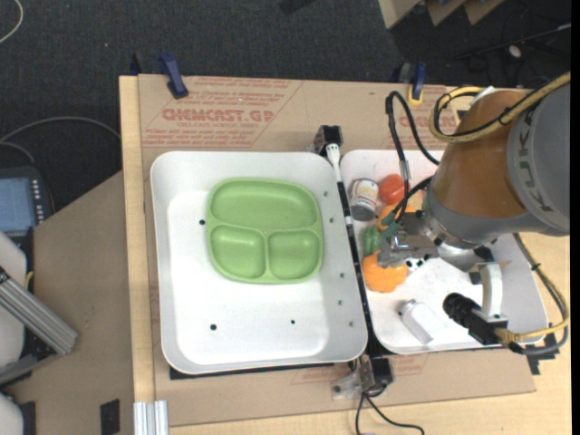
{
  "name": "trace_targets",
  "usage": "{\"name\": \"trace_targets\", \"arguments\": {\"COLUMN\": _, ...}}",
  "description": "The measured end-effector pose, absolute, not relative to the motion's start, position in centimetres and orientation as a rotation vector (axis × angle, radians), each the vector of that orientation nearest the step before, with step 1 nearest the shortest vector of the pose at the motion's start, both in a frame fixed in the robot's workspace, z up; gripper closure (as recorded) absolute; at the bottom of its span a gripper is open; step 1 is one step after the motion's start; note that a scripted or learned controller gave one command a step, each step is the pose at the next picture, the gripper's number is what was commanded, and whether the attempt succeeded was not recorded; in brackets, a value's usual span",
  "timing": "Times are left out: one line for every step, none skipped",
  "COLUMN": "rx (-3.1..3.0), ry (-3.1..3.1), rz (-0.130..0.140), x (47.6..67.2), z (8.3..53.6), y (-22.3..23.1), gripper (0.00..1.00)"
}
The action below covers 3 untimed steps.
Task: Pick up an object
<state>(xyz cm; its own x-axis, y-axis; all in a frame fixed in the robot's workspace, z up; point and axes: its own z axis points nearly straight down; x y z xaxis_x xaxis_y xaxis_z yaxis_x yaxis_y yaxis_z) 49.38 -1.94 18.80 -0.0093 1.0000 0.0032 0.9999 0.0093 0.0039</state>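
Arm reaches in from the right, wrist bent down over right bin (521, 288); gripper (396, 250) low above orange object (384, 275), grip state can't tell; green divided tray (265, 230) in left bin (181, 315)

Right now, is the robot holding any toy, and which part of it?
I cannot tell. The end effector is low among the toys in the right bin, beside an orange one, but its wrist hides any hold.
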Motion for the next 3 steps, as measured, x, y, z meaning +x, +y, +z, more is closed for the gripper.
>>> {"name": "trace_targets", "arguments": {"rx": 2.214, "ry": 2.227, "rz": 0.005, "x": 47.9, "z": 21.3, "y": 3.7, "gripper": 1.00}}
{"name": "trace_targets", "arguments": {"rx": 2.208, "ry": 2.227, "rz": 0.019, "x": 48.1, "z": 32.0, "y": 8.9, "gripper": 1.00}}
{"name": "trace_targets", "arguments": {"rx": 2.211, "ry": 2.217, "rz": 0.027, "x": 48.4, "z": 46.6, "y": 8.7, "gripper": 1.00}}
